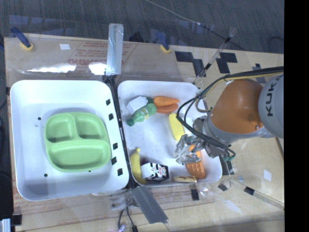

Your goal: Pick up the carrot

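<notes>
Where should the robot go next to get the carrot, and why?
Probably it should move toward the top of the right bin. The carrot lies there beside the green bottle, while the gripper sits lower in the bin, near the corn and the waffle, apart from the carrot. It needs to get above the carrot first.

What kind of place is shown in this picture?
Probably a robotics lab bench for pick-and-place tests: a KUKA arm reaches over two white bins, one holding toy food such as a carrot.
</notes>
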`<state>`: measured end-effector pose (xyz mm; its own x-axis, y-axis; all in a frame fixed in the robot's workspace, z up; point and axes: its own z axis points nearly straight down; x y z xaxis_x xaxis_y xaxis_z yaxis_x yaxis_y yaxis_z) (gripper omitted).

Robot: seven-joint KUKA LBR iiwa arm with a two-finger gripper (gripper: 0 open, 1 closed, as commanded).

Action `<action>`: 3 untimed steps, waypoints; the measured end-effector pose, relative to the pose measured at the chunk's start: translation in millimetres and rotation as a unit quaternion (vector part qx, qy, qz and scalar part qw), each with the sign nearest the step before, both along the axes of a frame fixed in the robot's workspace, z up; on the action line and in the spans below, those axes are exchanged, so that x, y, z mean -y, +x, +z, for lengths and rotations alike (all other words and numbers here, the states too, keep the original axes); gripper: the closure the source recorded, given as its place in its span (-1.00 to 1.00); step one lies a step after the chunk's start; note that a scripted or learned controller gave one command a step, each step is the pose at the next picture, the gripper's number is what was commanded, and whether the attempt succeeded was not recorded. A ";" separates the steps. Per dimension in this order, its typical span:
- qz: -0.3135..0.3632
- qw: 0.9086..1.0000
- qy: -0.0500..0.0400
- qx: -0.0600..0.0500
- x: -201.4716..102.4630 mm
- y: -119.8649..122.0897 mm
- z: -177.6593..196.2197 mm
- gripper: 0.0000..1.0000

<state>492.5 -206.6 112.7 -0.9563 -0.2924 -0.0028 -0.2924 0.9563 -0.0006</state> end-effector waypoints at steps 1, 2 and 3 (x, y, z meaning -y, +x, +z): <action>0.033 0.999 0.000 0.002 -43.2 26.0 60.1 1.00; 0.032 0.999 0.000 0.000 -42.3 24.9 58.5 -1.00; 0.035 0.999 0.001 -0.004 -3.3 91.6 -21.5 -1.00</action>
